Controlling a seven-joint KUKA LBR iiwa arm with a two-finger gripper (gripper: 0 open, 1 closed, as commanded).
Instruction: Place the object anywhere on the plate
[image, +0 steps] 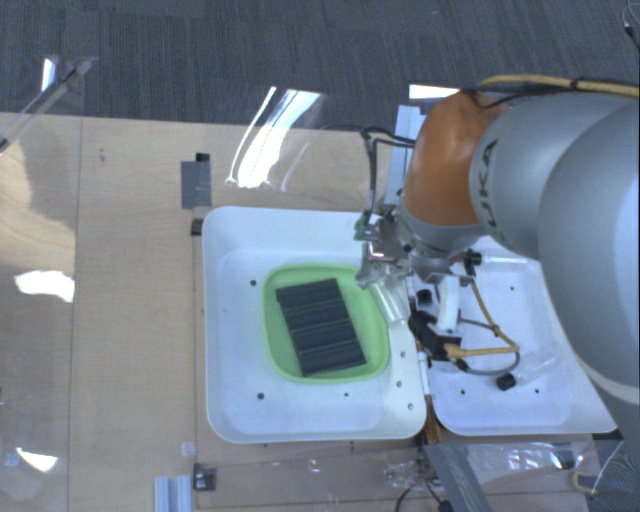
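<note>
One dark ridged block (319, 326) lies on one green plate (376, 340) in the left of two bins (230, 400); finger state unclear

Two shallow white bins sit side by side on the wooden bench (110, 330): the left bin (232, 400) and the right bin (540, 400); their inner edges touch. A small black bracket (196, 183) lies near the left bin's far left corner; dark grey carpet (200, 50) runs beyond the bench's far edge.

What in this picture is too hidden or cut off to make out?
- Gripper: the arm's wrist covers it from above, so open or shut can't be told.
- Right bin: the arm hides much of it.
- Dark object on the green plate: ridged, but too small to identify.
- Arm: cut off by the right edge.
</note>
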